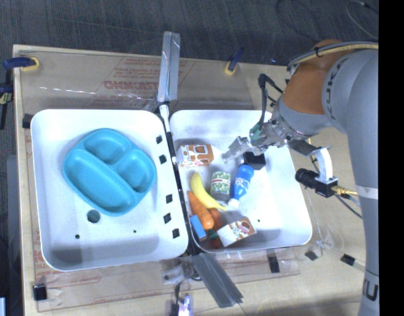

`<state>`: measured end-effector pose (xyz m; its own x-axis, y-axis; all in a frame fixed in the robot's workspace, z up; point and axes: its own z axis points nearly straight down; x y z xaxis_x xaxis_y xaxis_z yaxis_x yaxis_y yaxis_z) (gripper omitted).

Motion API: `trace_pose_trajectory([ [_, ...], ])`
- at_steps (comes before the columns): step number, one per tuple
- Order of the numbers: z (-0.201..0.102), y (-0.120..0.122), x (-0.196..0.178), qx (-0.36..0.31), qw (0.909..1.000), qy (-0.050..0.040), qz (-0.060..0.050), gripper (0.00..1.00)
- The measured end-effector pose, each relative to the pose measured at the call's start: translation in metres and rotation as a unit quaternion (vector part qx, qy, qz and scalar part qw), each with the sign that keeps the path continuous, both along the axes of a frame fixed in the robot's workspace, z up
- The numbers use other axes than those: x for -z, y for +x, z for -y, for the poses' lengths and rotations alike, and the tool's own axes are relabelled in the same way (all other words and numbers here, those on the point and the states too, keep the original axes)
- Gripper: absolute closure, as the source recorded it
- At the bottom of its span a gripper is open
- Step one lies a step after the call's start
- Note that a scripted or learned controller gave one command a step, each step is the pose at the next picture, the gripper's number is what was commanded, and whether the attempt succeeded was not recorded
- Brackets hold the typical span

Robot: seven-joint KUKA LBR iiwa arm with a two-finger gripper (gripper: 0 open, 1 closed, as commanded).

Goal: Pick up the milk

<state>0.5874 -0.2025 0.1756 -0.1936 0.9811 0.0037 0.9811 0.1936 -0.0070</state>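
The right bin (281,206) holds a pile of toy groceries. A white carton with brown patches (195,154) lies at the bin's left wall. A second white carton with red print (236,231) lies at the front. I cannot read either label, so I cannot tell which is the milk. A blue bottle (242,180) with a white cap lies slantwise in the middle. My gripper (246,150) hangs low over the bin, just above the bottle's far end and right of the brown-patched carton. Nothing shows in its grasp.
A banana (203,191), a small green-labelled can (220,183), a carrot (205,209) and a blue block (198,228) crowd the right bin's left side. The left bin (57,236) holds a blue divided plate (109,170). A cable connector (317,180) sticks out over the right rim.
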Motion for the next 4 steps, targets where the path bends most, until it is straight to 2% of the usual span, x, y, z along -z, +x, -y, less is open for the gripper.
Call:
trace_pose_trajectory([
  [1, -0.057, 0.038, 0.06, 0.074, 0.9973, -0.002, 0.003, 0.0],
  [2, -0.058, 0.049, 0.072, 0.061, 0.9981, -0.0002, 0.01, 0.0],
  [3, -0.056, 0.053, 0.058, 0.058, 0.9982, -0.0024, 0.015, 1.0],
  [4, -0.057, 0.053, 0.059, 0.058, 0.9982, -0.0019, 0.013, 0.0],
])
